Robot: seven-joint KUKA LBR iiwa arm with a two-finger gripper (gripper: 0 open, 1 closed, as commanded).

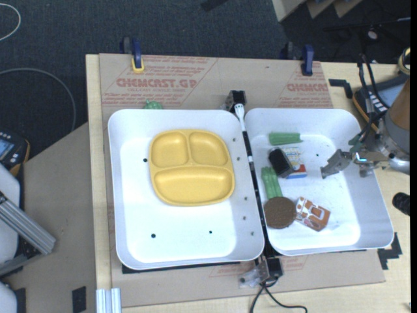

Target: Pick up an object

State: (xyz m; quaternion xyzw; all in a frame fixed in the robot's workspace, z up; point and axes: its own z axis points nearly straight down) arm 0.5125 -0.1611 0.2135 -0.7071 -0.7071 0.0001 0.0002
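My gripper [348,165] hangs over the right part of the right bin [371,230], open, with only white bin floor showing between its fingers. To its left lie a black block [279,162] against a small white and red box [295,162], a green stick [285,138] further back, and another green piece [270,182] by the bin's left wall. Nearer the front sit a round brown disc [279,212] and a brown and white packet [313,214]. None of these touches the gripper.
The left bin [130,233] holds a yellow divided plate [191,167]. The bins stand on a cardboard sheet [195,77] held by clamps [135,52] at the back. A cable and connector [236,100] sit between the bins at the rear.
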